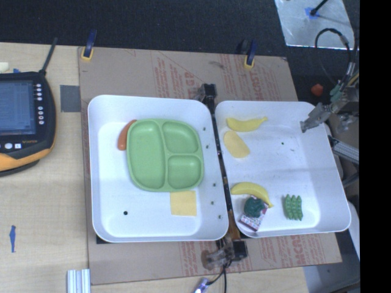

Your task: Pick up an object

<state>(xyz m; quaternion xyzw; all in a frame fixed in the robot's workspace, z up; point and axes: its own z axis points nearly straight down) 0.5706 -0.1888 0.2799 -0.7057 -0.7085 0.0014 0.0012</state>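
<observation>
Plastic play-food mostly, so light and stiff, w/ smooth skins that could slip. Right bin (317, 163) holds the candidates: a pale yellow banana-shaped pc (245, 124) upper left of that bin, a yellow oval slice (236, 144) just below it, a brighter banana (252, 191) lower down, a dark green-and-red item on a small packet (253, 211) touching the bin's lower left corner, and a green ridged pc (293, 207) near the lower edge, apart from the rest. Left bin (104, 163) has a green divided tray (165, 154), an orange-red pc (124, 135) tucked at its left rim, and a flat yellow square (184, 203) just below the tray.

Gripper (307, 123) sits at the right bin's upper right rim, above the wall; can't tell the state of its jaws, and nothing is visibly in it.

Best bet imo: green ridged pc, since it lies clear and its ridges should give bite across the narrow width. Flat slices look hard to get under; bananas curve, so grip mid-body.
</observation>
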